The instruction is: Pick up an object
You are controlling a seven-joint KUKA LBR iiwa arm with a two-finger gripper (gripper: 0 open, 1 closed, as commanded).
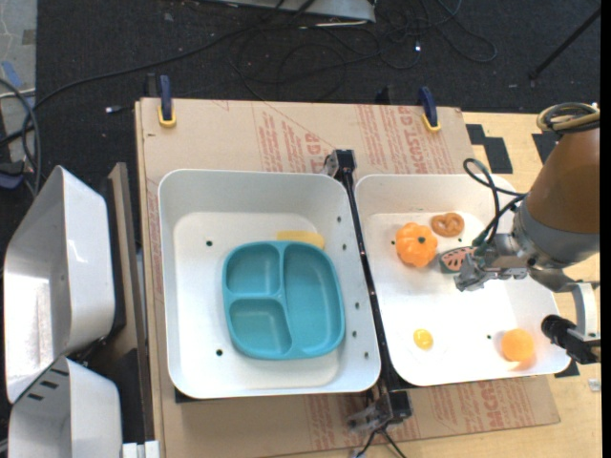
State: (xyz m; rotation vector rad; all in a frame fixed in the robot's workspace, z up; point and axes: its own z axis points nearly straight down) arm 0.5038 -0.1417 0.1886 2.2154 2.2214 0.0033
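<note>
Hovering in the right bin [535,356], gripper [470,277] just beside a small pumpkin [416,244] and pretzel [446,224]; grip state impossible to tell. Sitting in the left bin [191,256]: teal 3-compartment plate [283,301]. Showing reversed red lettering, unreadable: cardboard [286,136].

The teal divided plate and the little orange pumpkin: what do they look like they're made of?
The teal divided plate looks like molded plastic, smooth and semi-matte: uniform color, rounded compartment ridges, soft sheen. The orange pumpkin looks like a plastic or rubber toy: even color, molded ribs, a faint highlight. Hard or soft, I can't tell.
</note>
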